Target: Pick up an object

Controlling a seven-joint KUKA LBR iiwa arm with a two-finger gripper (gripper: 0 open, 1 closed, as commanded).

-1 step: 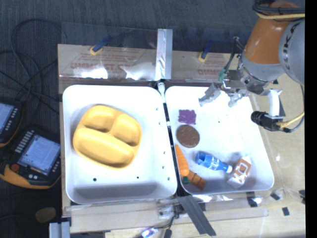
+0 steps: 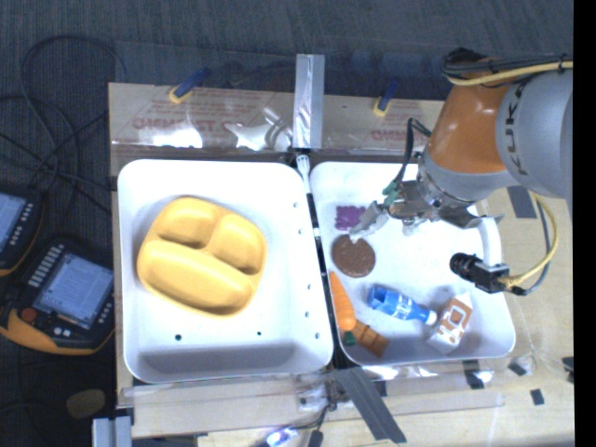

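The grey arm with its orange band reaches in over the right-hand white bin; far off to the gripper's left, the big yellow padded lump fills the other bin. The gripper hangs with fingers spread, nothing between them. Just below sits the brown round disc, beside it the small purple piece. To grasp cleanly, I'd drop straight down, straddling the disc's edges before closing.

2 white bins – smooth, glossy plastic, yellow loaf – soft sheen, blue bottle shiny plastic, brown disc matt, arm glossy orange and grey.
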